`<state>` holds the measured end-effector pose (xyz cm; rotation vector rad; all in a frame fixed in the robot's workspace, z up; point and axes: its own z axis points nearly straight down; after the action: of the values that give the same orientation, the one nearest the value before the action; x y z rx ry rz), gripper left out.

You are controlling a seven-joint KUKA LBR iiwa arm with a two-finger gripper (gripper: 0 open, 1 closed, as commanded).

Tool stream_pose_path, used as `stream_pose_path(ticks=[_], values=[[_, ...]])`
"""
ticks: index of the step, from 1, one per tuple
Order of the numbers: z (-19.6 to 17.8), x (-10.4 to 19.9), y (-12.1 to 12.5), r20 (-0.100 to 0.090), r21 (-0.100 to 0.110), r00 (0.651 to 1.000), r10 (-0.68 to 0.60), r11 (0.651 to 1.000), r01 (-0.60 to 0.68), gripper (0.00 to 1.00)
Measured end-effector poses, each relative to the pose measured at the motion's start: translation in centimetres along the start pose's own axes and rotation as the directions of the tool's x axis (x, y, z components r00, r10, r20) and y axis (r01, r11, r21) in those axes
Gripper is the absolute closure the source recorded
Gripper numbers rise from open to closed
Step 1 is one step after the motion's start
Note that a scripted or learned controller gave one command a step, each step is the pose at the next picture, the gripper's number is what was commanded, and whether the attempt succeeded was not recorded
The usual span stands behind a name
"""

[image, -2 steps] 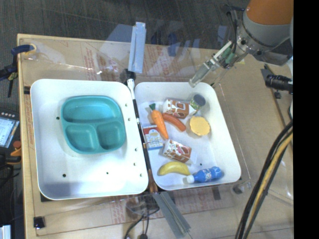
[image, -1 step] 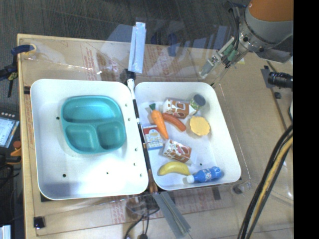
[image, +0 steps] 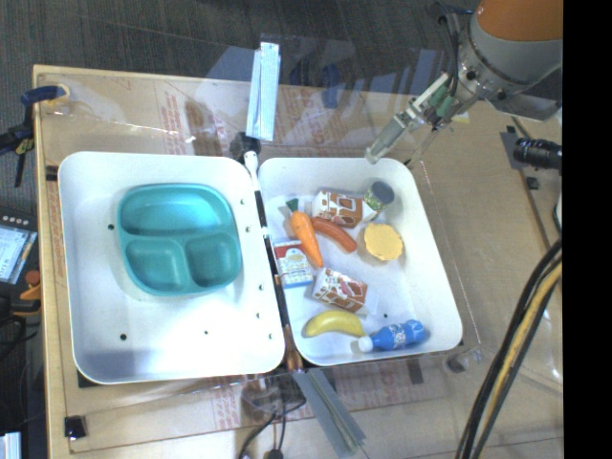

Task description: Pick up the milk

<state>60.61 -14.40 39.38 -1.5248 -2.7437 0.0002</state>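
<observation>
While the arm (image: 512, 27) leans in from the right with its orange band up near the top corner, the gripper (image: 381, 151) hangs over the back rim of the right bin (image: 442, 285), slanting down and to the left. From where I stand I cannot tell how its tip is set; it is too thin and blurred against the bench.

Nothing is in its grasp. Nearest to it, inside the bin's far corner, sits a small grey can (image: 380, 195), and just beside that lies a brown and white carton (image: 339, 207). A second carton of the same look (image: 339, 290) lies further forward, and a red and white carton (image: 292, 261) rests against the left wall. Which of these is the milk I cannot say for sure.

Between them lie a carrot (image: 306, 238), a sausage (image: 335, 235) and a yellow round piece (image: 382, 243). Toward the front are a banana (image: 334, 324) and a blue bottle (image: 392, 337).

Over in the left bin (image: 86, 285) sits a teal divided tray (image: 178, 239).
</observation>
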Motion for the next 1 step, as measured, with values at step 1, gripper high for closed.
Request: stream_pose_path(ticks=[1], values=[[21.34,0.80,2.22,-0.001,0.003,0.996,-0.086,0.996,0.086,0.00]])
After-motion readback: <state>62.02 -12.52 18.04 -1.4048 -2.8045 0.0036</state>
